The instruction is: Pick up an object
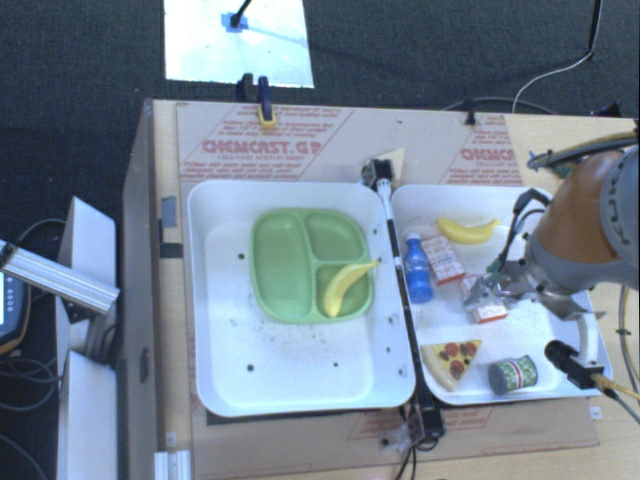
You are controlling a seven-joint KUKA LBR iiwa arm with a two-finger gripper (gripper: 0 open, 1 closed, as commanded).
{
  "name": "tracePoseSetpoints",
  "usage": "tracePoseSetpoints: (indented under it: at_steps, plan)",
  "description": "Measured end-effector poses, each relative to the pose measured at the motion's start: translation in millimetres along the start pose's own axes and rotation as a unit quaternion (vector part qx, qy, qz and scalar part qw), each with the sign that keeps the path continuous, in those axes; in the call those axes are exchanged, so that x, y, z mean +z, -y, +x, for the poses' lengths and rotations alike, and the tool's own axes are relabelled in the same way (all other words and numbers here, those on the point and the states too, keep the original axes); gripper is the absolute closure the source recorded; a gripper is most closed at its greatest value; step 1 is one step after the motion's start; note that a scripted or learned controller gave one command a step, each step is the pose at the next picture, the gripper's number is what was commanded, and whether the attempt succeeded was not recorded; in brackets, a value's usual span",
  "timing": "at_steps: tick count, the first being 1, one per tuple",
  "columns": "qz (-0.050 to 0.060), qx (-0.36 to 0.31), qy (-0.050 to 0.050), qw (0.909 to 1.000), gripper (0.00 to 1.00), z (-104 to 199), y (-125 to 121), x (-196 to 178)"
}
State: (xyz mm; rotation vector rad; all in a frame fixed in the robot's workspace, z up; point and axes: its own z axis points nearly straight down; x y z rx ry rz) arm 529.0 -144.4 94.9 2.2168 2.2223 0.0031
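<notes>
In the right bin (575, 388), my gripper (483, 293) hangs low over a small red and white carton (491, 314), touching or almost touching its top. A larger red and white carton (441, 259) lies to its left, next to a blue bottle (417, 271). At the back of this bin lies a yellow banana (467, 230). Along the front lie a pizza slice (452, 357) and a green can (513, 374). The grey arm with its orange band (590, 218) reaches in from the right.
The left bin (225, 368) holds a green divided plate (285, 268) with a second banana (344, 283) lying across its right compartment. The ridge where the two bins meet (397, 278) runs just left of the bottle.
</notes>
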Motion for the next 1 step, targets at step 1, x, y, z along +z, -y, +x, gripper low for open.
tracePoseSetpoints:
  at_steps: [1]
  plan:
    - [0.000,-0.001,-0.001,1.0000,1.00,70.5,-24.8,-90.3]
